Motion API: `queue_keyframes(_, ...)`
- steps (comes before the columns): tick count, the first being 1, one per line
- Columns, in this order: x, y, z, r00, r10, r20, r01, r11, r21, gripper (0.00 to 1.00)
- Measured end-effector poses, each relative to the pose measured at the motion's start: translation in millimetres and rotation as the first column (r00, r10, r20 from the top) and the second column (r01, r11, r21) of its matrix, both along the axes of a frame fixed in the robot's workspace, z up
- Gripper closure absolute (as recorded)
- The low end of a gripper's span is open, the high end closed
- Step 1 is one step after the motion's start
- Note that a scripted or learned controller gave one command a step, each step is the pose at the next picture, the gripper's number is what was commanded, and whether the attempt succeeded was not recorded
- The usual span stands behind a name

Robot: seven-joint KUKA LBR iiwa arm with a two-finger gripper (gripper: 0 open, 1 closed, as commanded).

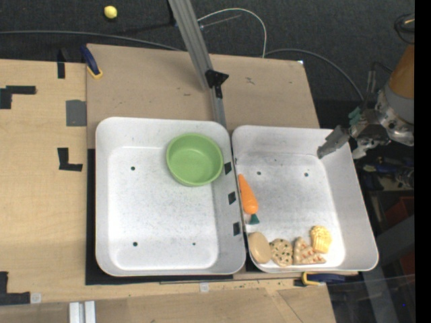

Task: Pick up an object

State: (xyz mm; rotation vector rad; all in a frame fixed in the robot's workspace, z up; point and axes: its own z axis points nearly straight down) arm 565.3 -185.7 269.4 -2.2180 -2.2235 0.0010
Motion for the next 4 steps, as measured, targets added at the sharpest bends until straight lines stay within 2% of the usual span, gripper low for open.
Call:
queue_keyframes(1, 0.0, 0.0, 0.0, 1.000, 0.000, 0.000, 0.000, 1.000, 0.000, 0.00)
queue_keyframes(2, -8.2, 4.2, -60.7, 1.000, -0.001, -0.006, 0.001, 1.000, 0.001, 0.00)
queue_keyframes(4, -7.9, 26.1, -172.8, 1.000, -0.001, -0.006, 0.001, 1.000, 0.001, 0.00)
